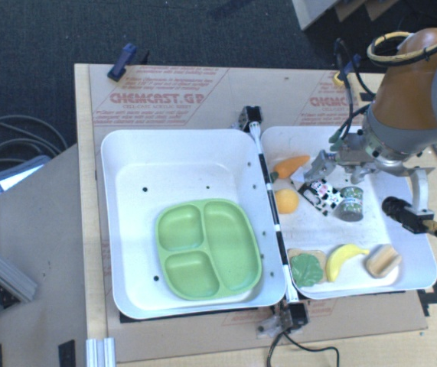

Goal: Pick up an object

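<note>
My gripper [337,171] hangs over the back middle of the right bin [425,270], with its two fingers spread apart and nothing between them. Just below it lie a black-and-white spotted object [320,195] and a grey can [350,204]. An orange carrot [291,164] lies to its left. An orange ball [285,199] sits by the bin's left wall. Along the front edge lie a green leafy piece [305,268], a yellow banana [342,257] and a tan bread piece [381,261].
The left bin [126,167] holds a green divided plate [207,248]. A black clamp [250,116] sits where the bins meet at the back. A blue clip [121,61] lies on the cardboard behind. A black part [403,212] juts in near the bin's right side.
</note>
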`<state>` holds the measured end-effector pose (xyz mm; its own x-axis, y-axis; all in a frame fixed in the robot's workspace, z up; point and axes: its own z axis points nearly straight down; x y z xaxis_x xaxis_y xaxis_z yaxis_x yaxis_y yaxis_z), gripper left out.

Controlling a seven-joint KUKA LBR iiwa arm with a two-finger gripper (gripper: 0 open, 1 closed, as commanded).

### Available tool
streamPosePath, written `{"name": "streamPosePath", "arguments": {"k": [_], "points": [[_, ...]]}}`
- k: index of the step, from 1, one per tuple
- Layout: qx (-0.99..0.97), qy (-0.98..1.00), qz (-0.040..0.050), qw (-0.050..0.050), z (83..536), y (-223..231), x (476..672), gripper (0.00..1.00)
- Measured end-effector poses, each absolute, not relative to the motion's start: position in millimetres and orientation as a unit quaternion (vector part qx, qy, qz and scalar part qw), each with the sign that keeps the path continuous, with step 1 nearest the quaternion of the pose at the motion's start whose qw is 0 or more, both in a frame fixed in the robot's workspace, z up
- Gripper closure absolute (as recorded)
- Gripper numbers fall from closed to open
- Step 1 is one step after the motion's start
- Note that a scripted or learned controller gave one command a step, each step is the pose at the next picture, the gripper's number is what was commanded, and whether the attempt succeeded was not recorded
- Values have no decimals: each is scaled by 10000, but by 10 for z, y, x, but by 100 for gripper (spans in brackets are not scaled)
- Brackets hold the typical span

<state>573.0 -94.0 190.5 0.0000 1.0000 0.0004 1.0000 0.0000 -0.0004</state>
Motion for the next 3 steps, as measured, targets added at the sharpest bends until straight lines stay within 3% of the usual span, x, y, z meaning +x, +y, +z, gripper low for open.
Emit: {"name": "streamPosePath", "arguments": {"k": [1,2,3], "points": [[-7076,-7066,5,-5,845,-1226,5756,0],[-7077,-7065,-10,-19,956,-1221,5770,100],[-7065,-7077,-9,-3,1852,-483,5588,100]]}}
